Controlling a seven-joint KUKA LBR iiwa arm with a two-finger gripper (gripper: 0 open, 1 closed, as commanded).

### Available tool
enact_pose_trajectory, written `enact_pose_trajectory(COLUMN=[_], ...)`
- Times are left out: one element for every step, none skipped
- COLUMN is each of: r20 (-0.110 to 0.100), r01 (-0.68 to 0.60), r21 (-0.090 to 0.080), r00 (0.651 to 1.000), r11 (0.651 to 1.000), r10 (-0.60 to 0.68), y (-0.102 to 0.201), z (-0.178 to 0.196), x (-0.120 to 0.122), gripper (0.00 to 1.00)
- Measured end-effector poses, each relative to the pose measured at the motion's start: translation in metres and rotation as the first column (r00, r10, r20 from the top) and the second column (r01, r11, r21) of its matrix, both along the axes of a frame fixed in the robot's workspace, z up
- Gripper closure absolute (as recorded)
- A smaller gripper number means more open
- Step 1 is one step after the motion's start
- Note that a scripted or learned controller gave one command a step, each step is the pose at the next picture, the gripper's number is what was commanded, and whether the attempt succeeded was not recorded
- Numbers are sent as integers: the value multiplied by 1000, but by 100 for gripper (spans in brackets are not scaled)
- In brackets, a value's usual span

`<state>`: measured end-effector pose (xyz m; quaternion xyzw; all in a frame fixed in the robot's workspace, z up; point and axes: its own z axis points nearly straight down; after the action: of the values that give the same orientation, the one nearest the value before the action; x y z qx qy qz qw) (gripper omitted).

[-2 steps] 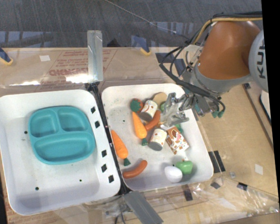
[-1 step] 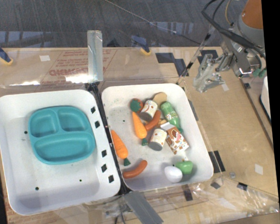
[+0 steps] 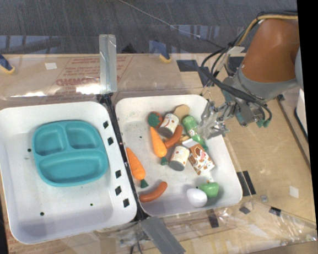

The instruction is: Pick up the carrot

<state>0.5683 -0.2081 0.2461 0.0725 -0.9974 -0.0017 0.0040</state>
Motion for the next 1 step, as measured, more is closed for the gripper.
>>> enact_pose_trajectory(r20=[17], r01=[99], r21=[-7], r00=[995], r11=[995], r10=[-99], y=[-3], z=[90], x=[-80], gripper=[100])
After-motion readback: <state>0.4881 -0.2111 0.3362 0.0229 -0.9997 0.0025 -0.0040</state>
